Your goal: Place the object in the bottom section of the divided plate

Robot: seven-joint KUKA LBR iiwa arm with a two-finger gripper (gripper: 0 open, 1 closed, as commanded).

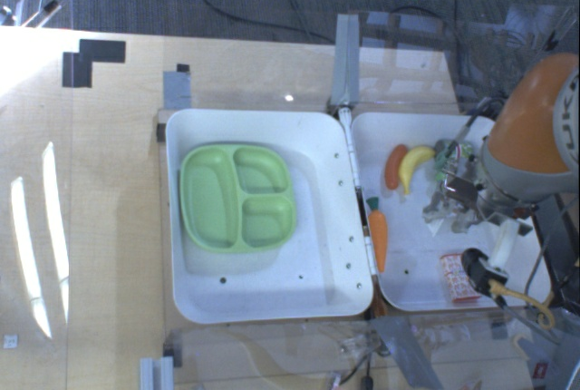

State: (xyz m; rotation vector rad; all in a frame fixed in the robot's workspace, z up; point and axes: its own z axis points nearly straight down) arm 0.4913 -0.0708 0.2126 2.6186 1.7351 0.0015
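Gripper (450,198) low in right bin (408,288), apparently beside banana (412,165); grip state impossible to tell. Divided plate (237,198) waiting in left bin. Best: confirm grasp, then lift straight.

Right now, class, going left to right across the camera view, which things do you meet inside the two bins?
Green divided plate → carrot → red toy → banana → gripper
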